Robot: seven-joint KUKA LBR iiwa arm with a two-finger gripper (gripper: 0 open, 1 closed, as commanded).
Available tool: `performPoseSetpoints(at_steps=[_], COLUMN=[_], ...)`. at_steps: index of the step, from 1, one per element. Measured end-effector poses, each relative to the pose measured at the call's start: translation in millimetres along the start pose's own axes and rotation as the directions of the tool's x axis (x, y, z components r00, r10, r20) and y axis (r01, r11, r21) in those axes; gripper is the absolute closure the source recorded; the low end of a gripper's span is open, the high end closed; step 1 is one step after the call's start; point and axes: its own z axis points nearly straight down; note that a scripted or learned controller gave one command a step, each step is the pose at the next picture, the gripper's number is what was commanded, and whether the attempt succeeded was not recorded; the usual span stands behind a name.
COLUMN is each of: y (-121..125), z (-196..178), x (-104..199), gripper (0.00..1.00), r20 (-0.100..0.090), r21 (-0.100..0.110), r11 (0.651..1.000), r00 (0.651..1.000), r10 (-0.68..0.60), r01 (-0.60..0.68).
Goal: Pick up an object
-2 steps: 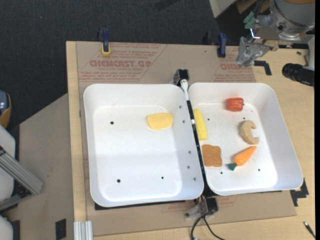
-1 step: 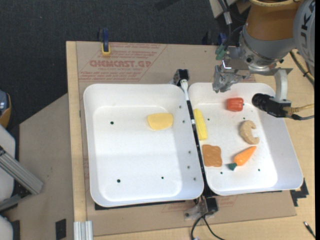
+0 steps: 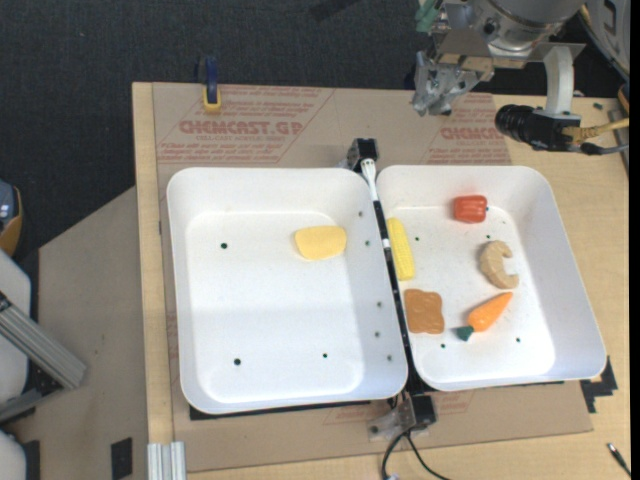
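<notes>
My gripper (image 3: 437, 100) hangs high above the back edge of the right bin (image 3: 575, 298), with nothing between its fingers, which stand slightly apart. The right bin holds a red pepper (image 3: 469, 208), a corn cob (image 3: 401, 247) along its left wall, a tan curved piece (image 3: 497, 264), a brown toast slice (image 3: 424, 312) and an orange carrot (image 3: 488, 313). In the left bin (image 3: 190, 298) lies a yellow wedge (image 3: 320, 242).
A black divider bar (image 3: 377, 218) runs between the two bins. A blue and yellow clamp (image 3: 210, 81) grips the board's back left edge. A cable (image 3: 400, 448) leaves the front of the bins.
</notes>
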Motion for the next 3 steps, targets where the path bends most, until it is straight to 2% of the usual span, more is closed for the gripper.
performPoseSetpoints(at_steps=[1, 2, 3], y=[-10.5, -30.3, -78.3], z=[73.5, 48.1, 64.9], x=[102.5, 151.0, 191.8], gripper=[1.00, 1.00, 1.00], r20=[-0.001, -0.001, 0.001], r21=[0.023, 0.010, 0.020], r11=[1.000, 1.000, 1.000], r00=[1.000, 1.000, 1.000], r10=[-0.005, -0.001, 0.000], r01=[0.005, 0.001, 0.000])
